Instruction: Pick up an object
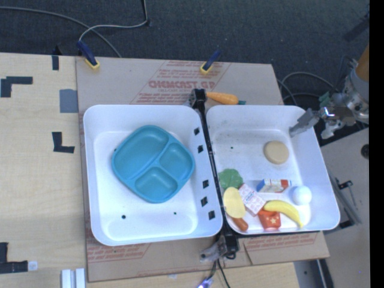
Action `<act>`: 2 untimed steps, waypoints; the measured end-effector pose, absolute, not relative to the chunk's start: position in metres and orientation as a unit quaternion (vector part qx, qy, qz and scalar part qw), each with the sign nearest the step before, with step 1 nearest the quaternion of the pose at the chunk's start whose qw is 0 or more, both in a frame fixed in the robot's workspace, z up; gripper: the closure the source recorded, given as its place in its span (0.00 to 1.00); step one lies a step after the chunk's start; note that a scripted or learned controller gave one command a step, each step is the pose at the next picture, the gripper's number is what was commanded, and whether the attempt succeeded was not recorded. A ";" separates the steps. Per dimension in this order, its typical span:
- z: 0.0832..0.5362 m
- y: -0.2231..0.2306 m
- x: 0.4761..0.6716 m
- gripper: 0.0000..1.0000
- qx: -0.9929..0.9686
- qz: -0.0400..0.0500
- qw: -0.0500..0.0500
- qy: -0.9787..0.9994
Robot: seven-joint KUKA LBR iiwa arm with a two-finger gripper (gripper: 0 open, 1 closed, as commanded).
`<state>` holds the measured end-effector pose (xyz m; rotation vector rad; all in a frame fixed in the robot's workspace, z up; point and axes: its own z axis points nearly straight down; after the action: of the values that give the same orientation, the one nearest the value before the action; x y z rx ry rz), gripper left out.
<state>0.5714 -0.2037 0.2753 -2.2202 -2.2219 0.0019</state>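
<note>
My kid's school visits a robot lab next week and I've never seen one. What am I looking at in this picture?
One camera above a bench looks down at a slant. Two shallow white bins sit side by side. The left bin holds a blue divided plate. The right bin holds toy foods: a round cookie, a banana, a white egg, something green and small packets. A carrot lies on the cardboard behind the bins. The robot arm reaches in from the right; its end effector hovers over the right bin's far corner, holding nothing visible.
</note>
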 end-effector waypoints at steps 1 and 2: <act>0.119 -0.173 0.519 0.00 -0.707 0.001 0.002 -0.707; 0.087 -0.164 0.602 0.00 -0.706 -0.001 -0.003 -0.708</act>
<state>0.6024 -0.1639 0.0870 -2.2220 -2.2282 -0.0047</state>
